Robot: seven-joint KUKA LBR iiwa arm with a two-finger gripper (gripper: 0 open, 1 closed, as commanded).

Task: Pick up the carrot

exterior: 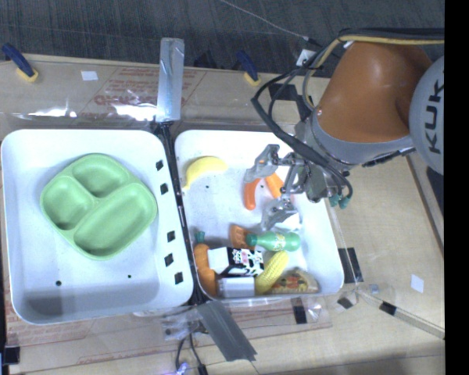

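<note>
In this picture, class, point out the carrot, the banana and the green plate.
carrot (252,193), camera view, on the middle of its orange body.
banana (204,167), camera view, on the middle of its curve.
green plate (99,203), camera view, on the ridge between compartments.

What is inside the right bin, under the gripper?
An orange carrot lies between the gripper fingers. Nearby: a yellow banana and a toy pile. The bin floor beneath the arm is hidden.
</note>
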